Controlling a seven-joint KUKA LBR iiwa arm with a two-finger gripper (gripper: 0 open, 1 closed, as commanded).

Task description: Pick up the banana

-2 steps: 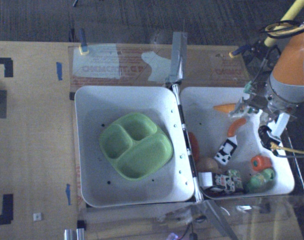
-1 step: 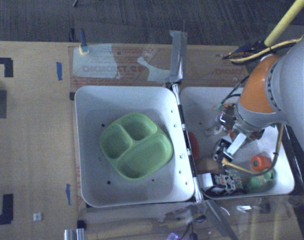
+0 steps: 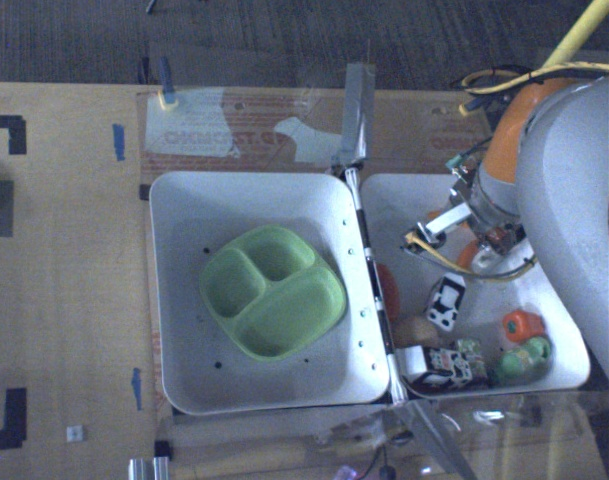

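Here, hand [image 3: 462,240] near right bin [image 3: 384,200] back wall; grip state unclear; toys crowd front edge.

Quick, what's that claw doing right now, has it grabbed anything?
Claw: it sits low over the right bin, but whether it has grabbed anything cannot be told from this view.

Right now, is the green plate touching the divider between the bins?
Apart. The camera view shows bare white bin floor between the green plate and the divider.
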